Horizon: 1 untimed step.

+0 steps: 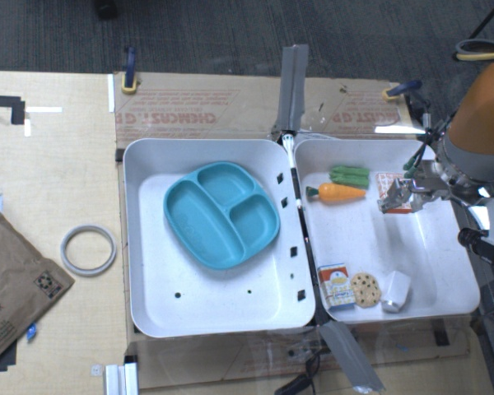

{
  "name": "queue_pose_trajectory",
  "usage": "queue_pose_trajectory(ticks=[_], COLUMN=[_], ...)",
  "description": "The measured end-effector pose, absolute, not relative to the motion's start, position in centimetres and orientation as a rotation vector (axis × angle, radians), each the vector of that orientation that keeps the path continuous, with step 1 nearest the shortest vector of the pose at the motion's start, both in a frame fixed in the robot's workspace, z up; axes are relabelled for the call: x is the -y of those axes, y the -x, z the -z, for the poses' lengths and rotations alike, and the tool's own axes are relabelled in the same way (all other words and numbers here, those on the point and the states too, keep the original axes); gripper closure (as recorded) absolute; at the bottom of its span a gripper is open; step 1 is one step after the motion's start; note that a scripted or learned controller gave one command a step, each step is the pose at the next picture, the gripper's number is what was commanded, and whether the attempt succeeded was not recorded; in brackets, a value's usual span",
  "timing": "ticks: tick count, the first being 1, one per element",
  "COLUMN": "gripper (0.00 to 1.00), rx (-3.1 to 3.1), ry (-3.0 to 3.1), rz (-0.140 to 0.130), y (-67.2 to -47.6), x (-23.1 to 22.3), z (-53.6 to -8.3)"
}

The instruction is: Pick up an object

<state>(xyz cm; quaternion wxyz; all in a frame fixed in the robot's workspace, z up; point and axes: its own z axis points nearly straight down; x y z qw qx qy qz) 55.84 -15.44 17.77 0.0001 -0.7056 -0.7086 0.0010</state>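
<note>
Hovering beside a carrot [340,192] and red packet [393,189], the hand [395,198] hides its grip state.

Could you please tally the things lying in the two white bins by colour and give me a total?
Blue: 1, the divided plate
Orange with green top: 1, the toy carrot
Green: 1, the green item
Red and white: 2, the small box and the packet by the gripper
Tan: 1, the cookie
White: 1, the white block
Total: 7

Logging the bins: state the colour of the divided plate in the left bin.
Turquoise blue divided plate, seen in the camera view.
</note>
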Motion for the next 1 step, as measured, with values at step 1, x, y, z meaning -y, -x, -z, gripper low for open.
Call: queue_pose_trajectory(ticks=[1], gripper=[1.00], rx=[2.024], ry=[2.403], rz=[-0.004], y=[-63.72], x=[7.91], z=[-20.21])
